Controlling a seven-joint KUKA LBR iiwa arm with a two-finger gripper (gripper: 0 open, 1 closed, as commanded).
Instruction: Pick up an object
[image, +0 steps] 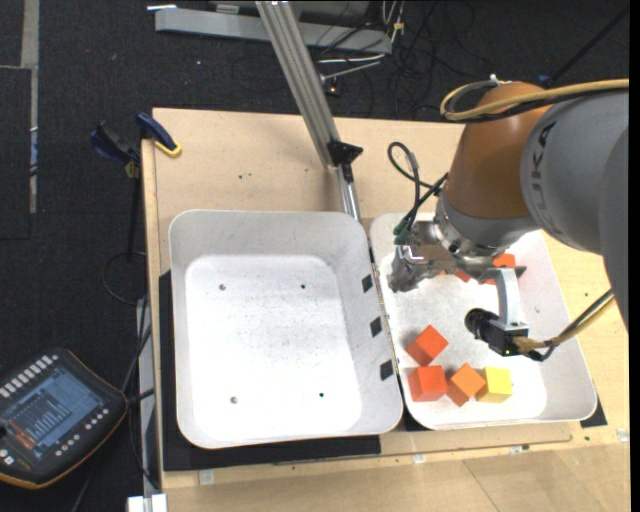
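My gripper (405, 268) hangs low over the upper left part of the right bin (565, 395), close to the wall it shares with the left bin. In the lower half of the right bin lie three orange blocks: one (430, 344) just below the gripper, one (428, 382) nearer the front, and a third (466, 384) beside it. A yellow block (498, 382) lies to their right. A small red piece (503, 262) peeks out from under the wrist. Nothing is visibly held.
The left bin (200, 240) stands beside the right one. A slanted metal pole (305, 85) runs down to the bins' far edge. A black cable attachment (490, 330) hangs from the wrist over the right bin. A teach pendant (50, 410) lies at lower left.
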